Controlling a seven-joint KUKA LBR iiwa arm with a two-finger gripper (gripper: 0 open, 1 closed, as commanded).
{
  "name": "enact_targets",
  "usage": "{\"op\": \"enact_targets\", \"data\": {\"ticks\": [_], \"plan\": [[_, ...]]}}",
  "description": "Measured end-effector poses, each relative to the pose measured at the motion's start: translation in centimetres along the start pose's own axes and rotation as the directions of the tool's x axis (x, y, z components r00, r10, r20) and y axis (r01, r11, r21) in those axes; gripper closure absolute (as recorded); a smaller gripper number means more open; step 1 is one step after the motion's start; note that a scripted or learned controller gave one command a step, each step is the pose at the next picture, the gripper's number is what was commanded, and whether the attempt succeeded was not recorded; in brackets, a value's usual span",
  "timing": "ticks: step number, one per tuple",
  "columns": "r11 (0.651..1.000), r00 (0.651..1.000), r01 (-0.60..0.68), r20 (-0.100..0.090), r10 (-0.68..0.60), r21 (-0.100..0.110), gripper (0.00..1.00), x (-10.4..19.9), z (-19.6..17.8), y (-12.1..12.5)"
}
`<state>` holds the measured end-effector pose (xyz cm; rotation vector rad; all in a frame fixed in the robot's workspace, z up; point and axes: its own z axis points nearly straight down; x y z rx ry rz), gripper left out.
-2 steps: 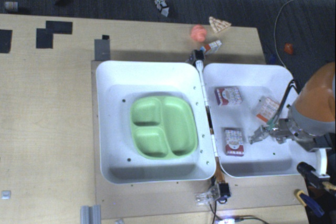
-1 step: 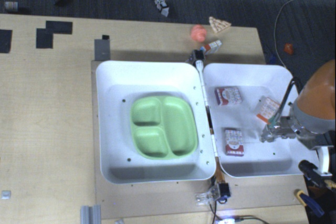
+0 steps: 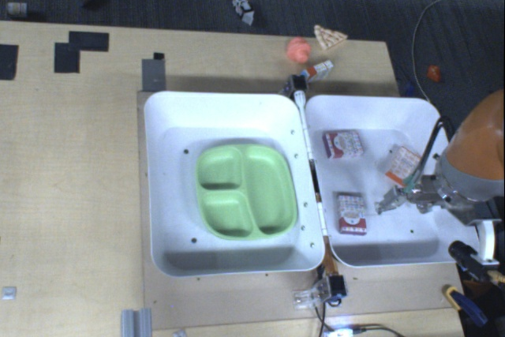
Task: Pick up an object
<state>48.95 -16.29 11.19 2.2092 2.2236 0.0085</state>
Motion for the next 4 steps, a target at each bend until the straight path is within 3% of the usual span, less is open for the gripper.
{"op": "enact_targets", "data": {"ticks": [1, 2, 3, 4], "plan": [[1.0, 1.0, -0.005, 0.004, 0.005, -0.001, 0.0, 4.7, 2.5, -0.1], [1.0, 1.0, -0.002, 0.004, 0.002, -0.006, 1.0, 4.8, 1.4, 0.2], [1.0, 1.0, -0.002, 0.004, 0.002, -0.006, 0.0, 4.8, 1.4, 0.2], [1.0, 1.0, -0.017, 0.024, 0.017, -0.011, 0.0, 6.6, 2.2, 0.0]]}}
